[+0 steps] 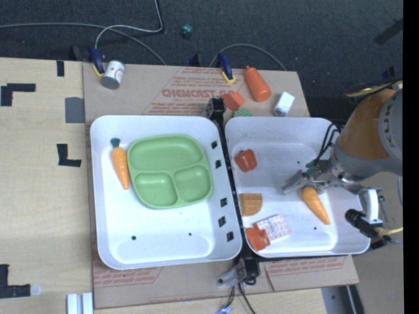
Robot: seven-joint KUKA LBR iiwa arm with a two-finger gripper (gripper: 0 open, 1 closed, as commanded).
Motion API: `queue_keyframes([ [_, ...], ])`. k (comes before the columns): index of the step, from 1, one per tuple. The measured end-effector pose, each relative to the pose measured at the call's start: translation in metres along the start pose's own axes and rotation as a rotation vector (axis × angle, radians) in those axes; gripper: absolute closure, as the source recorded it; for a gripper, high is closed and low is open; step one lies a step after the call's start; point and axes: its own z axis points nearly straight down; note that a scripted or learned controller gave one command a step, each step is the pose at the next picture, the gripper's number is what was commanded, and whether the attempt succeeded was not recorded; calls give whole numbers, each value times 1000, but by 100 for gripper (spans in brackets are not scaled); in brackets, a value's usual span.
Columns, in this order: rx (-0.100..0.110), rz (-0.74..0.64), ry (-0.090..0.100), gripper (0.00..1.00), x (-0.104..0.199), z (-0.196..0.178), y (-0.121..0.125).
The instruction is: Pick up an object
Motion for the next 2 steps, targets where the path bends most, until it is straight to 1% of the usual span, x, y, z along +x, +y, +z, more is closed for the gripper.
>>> queue_keyframes([
  [1, -1, 0, -1, 100, 0, -10, 1],
  [2, 5, -4, 5, 100, 61, -56, 70],
])
